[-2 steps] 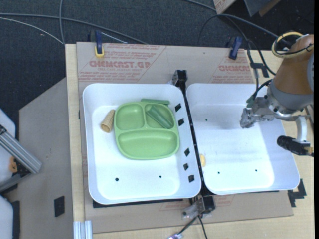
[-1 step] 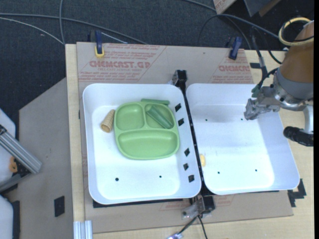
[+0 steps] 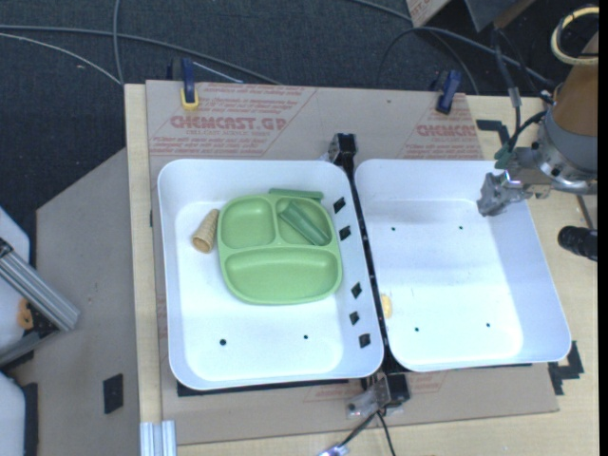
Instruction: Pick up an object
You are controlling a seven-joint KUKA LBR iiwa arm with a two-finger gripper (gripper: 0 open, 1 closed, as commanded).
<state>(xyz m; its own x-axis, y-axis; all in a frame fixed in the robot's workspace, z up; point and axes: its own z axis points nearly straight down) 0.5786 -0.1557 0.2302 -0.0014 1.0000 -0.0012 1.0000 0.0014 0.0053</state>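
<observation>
Camera view looks down at a slant on two shallow white bins set side by side on a bench covered with brown cardboard (image 3: 285, 112) that bears red print. Lying in the left bin (image 3: 190, 340) is a green divided plate (image 3: 275, 274) with three compartments, placed toward the bin's far half. A dark green pod-shaped piece (image 3: 306, 222) lies in the plate's far-right compartment, and a flat green strip (image 3: 296, 195) rests just beyond the plate's far rim. A tan cone-shaped object, much like an ice-cream cone (image 3: 204, 231), lies on the bin floor just beside the plate's left edge. A small yellowish item (image 3: 386, 304) sits against the near-left wall of the right bin (image 3: 456, 340), next to the black divider between the bins. The grey arm with its orange band (image 3: 575, 112) comes in from the right, and the gripper (image 3: 494, 196) hangs over the right bin's far-right corner, well apart from the plate and the cone. Whether it is open or closed cannot be made out, and nothing is seen in it. Two blue clamps (image 3: 190, 85) pin the cardboard at the far edge.
</observation>
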